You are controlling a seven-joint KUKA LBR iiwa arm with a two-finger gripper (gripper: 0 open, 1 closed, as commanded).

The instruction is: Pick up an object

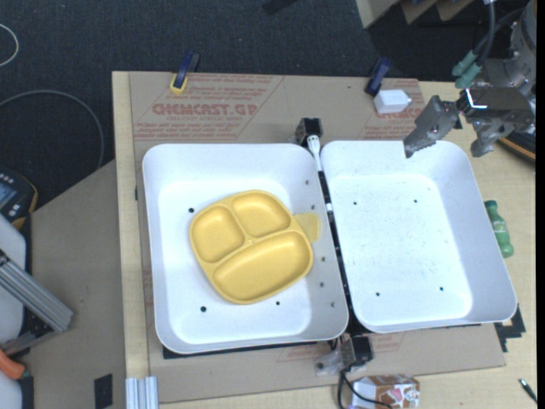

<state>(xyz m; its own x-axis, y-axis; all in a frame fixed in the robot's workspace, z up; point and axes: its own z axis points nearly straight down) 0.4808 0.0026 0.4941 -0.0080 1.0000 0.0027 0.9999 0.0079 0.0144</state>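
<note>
here the gripper (451,135) hangs over the right bin's (409,313) far corner, its fingers spread and holding nothing. the yellow divided plate (251,245) lies well off to their left and nearer the camera, flat in the left bin (162,228).

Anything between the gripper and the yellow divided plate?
In the camera view, the gripper hangs over the right bin's far rim; bare bin floor and the bins' adjoining rims separate it from the yellow plate.

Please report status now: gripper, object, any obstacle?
Gripper open, above right bin far edge, holding nothing. Yellow divided plate flat in left bin. Nothing on it.
</note>
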